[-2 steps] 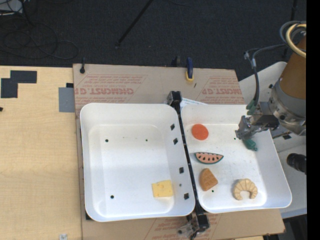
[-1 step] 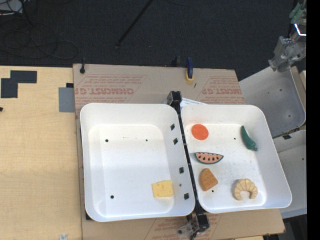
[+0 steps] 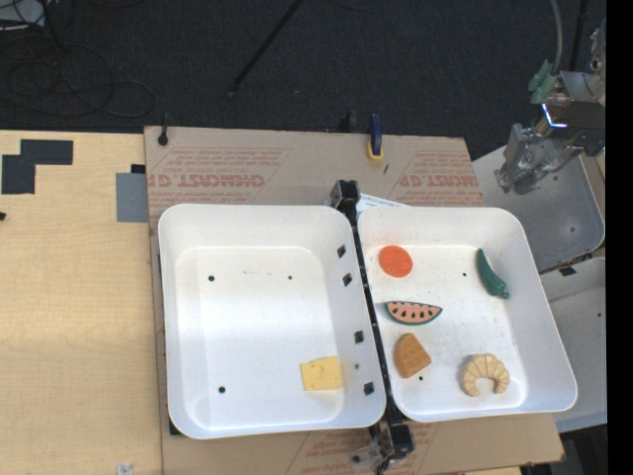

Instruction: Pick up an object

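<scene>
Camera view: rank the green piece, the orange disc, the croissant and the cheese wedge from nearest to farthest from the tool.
The tool sits past the right bin's far right corner.
1. Green piece, right bin, far right edge.
2. Orange disc, right bin, far left.
3. Croissant, right bin, near right; farther than the disc, though not by much.
4. Cheese wedge, left bin, near right corner.

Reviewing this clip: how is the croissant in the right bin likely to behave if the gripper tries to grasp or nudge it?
The croissant looks like a moulded toy, so probably stiff and light. Its curved, ridged shape may let fingers slip off the horns. It lies flat, so it would likely slide rather than roll.
</scene>
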You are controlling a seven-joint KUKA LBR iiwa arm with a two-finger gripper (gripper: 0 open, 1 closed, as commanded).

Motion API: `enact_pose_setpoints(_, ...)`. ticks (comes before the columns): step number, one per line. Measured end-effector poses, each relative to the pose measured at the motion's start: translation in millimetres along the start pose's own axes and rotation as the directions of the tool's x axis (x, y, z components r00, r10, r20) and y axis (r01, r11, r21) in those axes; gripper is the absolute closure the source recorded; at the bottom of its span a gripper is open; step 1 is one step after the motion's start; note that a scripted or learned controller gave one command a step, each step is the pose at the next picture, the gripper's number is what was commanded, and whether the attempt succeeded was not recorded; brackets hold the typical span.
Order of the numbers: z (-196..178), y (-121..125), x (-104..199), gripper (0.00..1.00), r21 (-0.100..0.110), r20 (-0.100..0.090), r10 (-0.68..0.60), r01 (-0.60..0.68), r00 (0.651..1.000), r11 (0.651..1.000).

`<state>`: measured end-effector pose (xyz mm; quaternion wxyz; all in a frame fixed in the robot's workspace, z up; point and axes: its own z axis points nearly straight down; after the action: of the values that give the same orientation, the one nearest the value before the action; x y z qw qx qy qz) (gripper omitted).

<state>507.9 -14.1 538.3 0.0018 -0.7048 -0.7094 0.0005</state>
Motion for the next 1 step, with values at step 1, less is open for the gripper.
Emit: enact_pose_setpoints(1,162.1,-34.4,11.8,1.00,0.019,0.002,0.006,-0.006,1.000,1.000)
